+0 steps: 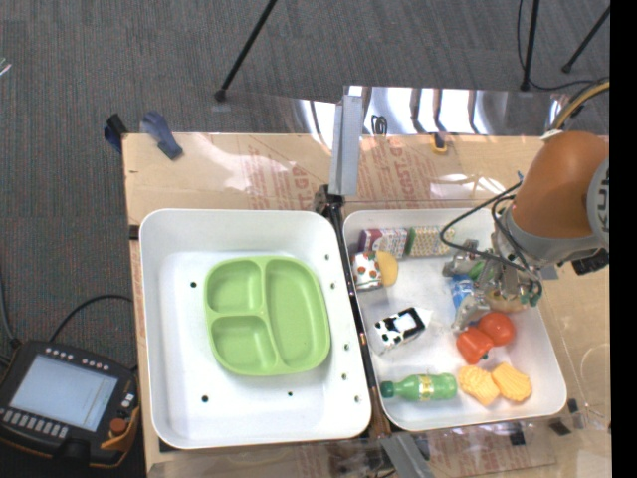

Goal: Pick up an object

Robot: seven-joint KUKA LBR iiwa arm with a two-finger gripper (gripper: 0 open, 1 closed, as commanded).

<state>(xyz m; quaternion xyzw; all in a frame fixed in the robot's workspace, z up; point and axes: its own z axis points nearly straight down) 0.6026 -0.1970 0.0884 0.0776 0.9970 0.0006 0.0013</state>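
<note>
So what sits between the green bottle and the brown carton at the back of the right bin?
In the camera view, the black-and-white cow-print carton lies between the green bottle and the brown carton, with a small spotted box just behind it.

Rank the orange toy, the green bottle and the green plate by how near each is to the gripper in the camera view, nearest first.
From the gripper:
1. Orange toy, just below it, right bin.
2. Green bottle, near the right bin's front edge.
3. Green plate, in the left bin.
</note>
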